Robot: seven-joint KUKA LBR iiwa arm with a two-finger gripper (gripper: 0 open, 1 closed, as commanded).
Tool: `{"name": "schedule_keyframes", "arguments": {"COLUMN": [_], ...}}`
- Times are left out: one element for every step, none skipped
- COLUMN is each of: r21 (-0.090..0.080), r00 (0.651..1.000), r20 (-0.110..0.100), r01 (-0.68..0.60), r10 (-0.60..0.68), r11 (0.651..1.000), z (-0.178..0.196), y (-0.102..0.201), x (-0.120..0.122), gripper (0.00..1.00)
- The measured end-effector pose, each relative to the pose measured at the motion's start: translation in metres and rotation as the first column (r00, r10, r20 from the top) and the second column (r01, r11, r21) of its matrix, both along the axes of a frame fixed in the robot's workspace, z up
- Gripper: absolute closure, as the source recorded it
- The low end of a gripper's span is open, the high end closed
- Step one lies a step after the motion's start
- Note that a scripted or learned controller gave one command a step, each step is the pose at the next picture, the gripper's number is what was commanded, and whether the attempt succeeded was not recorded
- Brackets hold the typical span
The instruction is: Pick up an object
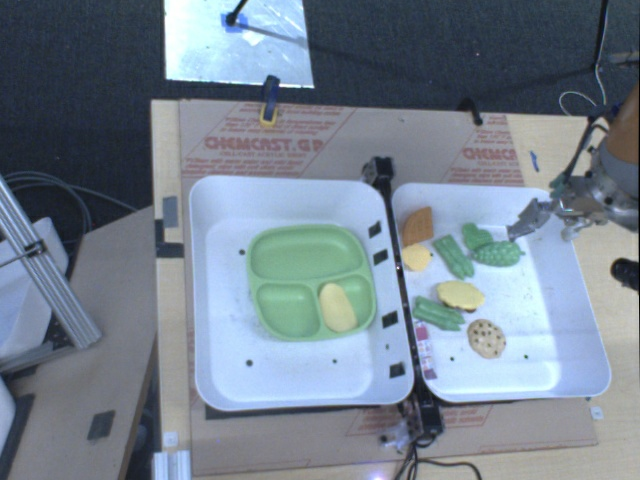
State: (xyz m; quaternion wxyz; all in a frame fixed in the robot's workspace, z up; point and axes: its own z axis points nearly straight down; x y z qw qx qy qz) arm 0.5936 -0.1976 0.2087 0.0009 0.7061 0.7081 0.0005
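1. Nearest in the right bin (575, 368) lay a cookie (487, 339).
2. Beyond it sat a yellow piece (460, 294) and green pods (452, 255).
3. The gripper (527, 220) hovered beside a bumpy green piece (497, 254); whether its fingers were spread I cannot tell.
4. The left bin (220, 368) held a green tray (290, 258).

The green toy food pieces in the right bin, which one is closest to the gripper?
The bumpy green piece at the upper right of the group, just below the gripper. The other green pieces lie farther left, toward the divider.
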Motion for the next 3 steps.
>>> {"name": "schedule_keyframes", "arguments": {"r21": [0.001, 0.000, 0.001], "r00": [1.000, 1.000, 1.000], "r20": [-0.003, 0.007, -0.003], "r01": [-0.004, -0.008, 0.004], "r10": [0.004, 0.008, -0.004], "r11": [1.000, 1.000, 1.000], "z": [-0.131, -0.098, -0.050], "y": [0.014, 0.067, 0.071], "x": [0.031, 0.079, -0.006], "gripper": [0.00, 0.00, 0.00]}}
